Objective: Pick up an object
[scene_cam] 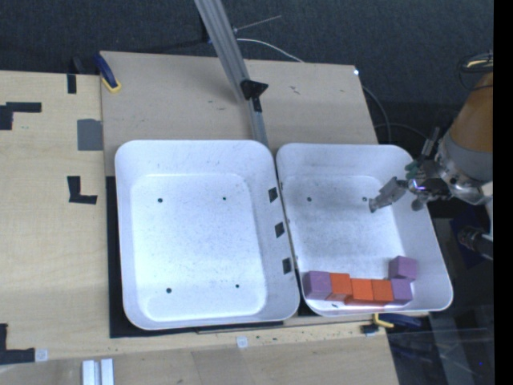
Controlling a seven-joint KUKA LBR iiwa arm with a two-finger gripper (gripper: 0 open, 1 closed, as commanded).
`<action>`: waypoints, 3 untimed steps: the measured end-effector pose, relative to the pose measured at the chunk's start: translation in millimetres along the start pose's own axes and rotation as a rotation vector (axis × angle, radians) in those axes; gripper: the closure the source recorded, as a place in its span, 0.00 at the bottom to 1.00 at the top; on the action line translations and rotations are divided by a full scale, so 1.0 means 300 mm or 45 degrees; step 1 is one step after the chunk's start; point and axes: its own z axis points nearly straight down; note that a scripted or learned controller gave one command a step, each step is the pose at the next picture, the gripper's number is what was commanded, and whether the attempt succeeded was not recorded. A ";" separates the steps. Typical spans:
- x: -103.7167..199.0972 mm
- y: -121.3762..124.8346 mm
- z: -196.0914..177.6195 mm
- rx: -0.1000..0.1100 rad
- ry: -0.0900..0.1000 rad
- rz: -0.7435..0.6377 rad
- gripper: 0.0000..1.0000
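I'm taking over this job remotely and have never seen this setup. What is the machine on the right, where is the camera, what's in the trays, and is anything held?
One fixed camera looks down at a slant on a bench with two shallow white trays. The machine is a robot arm, grey with an orange band, reaching in from the picture's right. Its gripper hangs over the right bin, with nothing visible between its fingers. Purple blocks and orange blocks are crowded along that bin's near wall. The left bin sits beside it. A metal pole stands behind the bins.

Arm (473, 127) cut off at right edge, jaws too small/blurred to read, blocks (361, 285) partly overlapping.
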 end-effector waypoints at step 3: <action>0.647 0.080 -0.159 -0.004 0.002 -0.005 0.00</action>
